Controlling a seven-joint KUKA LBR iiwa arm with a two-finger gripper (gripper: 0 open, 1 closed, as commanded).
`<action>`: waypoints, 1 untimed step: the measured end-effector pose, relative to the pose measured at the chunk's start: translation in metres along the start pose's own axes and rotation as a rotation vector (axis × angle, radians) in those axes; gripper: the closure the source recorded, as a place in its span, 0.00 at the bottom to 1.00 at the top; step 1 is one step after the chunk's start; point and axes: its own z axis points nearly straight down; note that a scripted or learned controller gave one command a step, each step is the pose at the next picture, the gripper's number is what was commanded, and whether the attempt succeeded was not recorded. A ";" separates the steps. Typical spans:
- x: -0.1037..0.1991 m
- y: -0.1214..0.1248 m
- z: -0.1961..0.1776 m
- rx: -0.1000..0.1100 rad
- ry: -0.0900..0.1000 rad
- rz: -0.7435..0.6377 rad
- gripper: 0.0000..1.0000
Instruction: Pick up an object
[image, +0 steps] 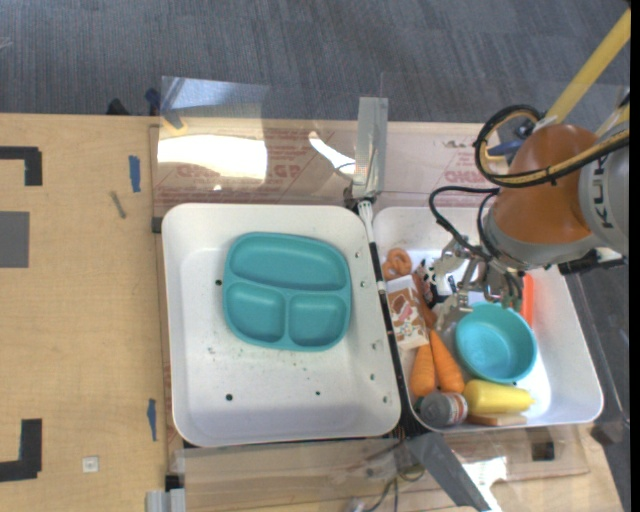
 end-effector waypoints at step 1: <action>0.033 -0.019 -0.002 -0.009 -0.017 0.093 0.00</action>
